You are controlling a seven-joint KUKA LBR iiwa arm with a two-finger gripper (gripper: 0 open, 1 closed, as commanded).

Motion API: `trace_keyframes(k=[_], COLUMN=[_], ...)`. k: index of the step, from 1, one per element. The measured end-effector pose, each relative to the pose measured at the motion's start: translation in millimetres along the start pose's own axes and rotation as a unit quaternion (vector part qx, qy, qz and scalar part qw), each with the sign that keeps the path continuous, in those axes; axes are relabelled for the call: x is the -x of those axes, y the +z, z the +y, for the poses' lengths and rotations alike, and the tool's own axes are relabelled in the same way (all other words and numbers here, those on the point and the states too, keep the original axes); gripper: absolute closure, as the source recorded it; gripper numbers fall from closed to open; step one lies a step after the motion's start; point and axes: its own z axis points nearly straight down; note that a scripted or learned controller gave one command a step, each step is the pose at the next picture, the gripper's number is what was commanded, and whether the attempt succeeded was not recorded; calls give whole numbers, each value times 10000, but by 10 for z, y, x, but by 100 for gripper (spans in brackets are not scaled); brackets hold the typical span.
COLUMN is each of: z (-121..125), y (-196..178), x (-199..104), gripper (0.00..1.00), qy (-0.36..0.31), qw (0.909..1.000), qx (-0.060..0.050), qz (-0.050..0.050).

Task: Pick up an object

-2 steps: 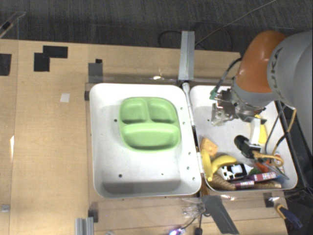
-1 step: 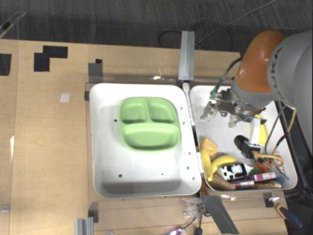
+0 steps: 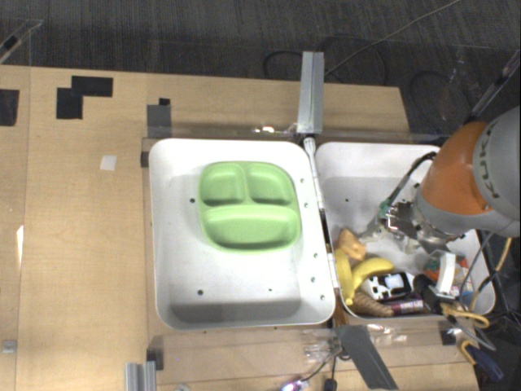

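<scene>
The arm (image 3: 476, 177) reached in over the right bin (image 3: 358, 165), orange band uppermost, its wrist low above the clutter. The gripper (image 3: 407, 226) sat under the wrist hardware; how it was set could not be told from this angle, and nothing could be seen held in it. Well off to the gripper's far side, across the divider, the left bin (image 3: 175, 292) held a green compartment tray (image 3: 247, 204), lying flat and untouched.

Candidate objects were crowded at the near edge of the right bin, just below and beside the gripper: a yellow banana (image 3: 368, 269), a tan lumpy item (image 3: 350, 243) touching it on the side away from the gripper, and a small black-and-white object (image 3: 387, 285) just beneath.

Judgement: approach or descent step, grasp not yet confirmed. The next move calls for settling on one piece, likely the banana, and closing cleanly without snagging its neighbours, which lie in contact.
</scene>
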Motion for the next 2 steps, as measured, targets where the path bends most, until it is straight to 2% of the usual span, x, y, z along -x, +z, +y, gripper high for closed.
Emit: trace_keyframes(k=[1, 2], z=[96, 214], y=[-965, -1236], x=[-195, 79], gripper=[0, 0], qy=[-821, -1458], qw=[9966, 9893], qx=[-85, -86], qz=[16, 16])
